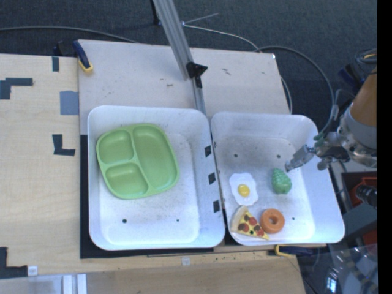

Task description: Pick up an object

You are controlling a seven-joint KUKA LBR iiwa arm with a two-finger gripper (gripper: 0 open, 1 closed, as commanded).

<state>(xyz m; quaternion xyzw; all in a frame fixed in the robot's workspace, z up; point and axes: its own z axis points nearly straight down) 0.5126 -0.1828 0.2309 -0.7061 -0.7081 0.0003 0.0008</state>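
Two white bins are sitting side by side on the bench. The left bin [104, 225] is holding a green divided plate [136, 160]. The right bin [257, 127] is holding a donut [272, 220], a pizza slice [247, 223], a fried egg [244, 188] and a green toy [281, 181]. The gripper [298, 159] is hovering just above the green toy, holding nothing; its opening is too blurred to tell.

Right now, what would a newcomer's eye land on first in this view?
Probably the green divided plate, alone in the left bin. Next, the toy food in the right bin: a fried egg, pizza slice, donut and green fruit, with the gripper just above the fruit.
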